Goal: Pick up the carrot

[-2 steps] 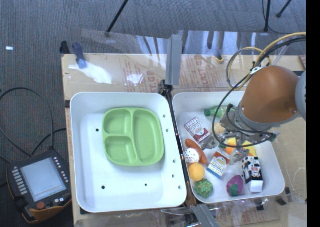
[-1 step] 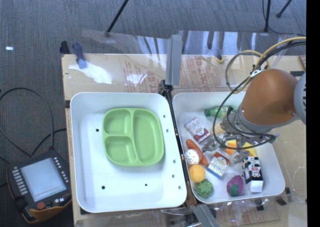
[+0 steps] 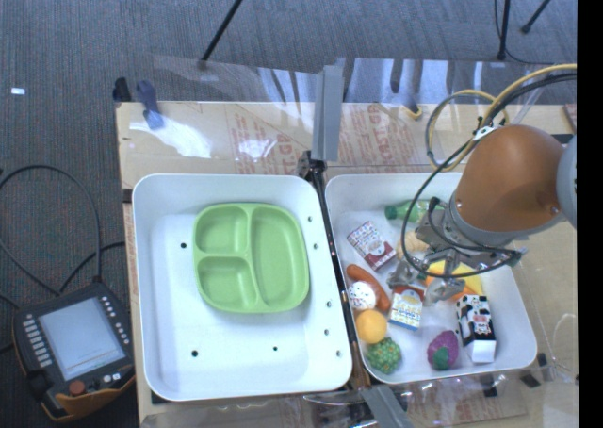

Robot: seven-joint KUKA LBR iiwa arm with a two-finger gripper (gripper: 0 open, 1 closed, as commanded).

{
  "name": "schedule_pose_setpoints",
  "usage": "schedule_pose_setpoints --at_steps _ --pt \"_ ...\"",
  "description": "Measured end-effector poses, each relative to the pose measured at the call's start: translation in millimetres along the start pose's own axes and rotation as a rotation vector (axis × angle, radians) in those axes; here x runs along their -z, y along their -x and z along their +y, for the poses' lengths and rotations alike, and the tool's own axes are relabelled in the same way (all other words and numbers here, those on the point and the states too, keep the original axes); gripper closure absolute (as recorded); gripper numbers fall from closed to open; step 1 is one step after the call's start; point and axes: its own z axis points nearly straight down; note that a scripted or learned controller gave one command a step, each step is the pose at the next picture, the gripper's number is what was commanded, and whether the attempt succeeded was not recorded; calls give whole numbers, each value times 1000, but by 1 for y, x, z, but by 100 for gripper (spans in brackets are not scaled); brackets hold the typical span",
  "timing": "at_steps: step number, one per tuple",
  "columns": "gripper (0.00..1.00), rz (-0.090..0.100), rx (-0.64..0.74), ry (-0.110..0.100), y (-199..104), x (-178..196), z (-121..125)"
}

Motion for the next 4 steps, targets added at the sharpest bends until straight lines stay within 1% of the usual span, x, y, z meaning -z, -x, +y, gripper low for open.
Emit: schedule_pose_setpoints --at_steps 1,2,3,4 --pt "100 0 76 -12 8 115 -64" --pt "0 2 75 -1 7 110 -62" --pt "0 3 182 -12 -20 10 -37" --pt "0 -1 152 -10 -42 -3 -10"
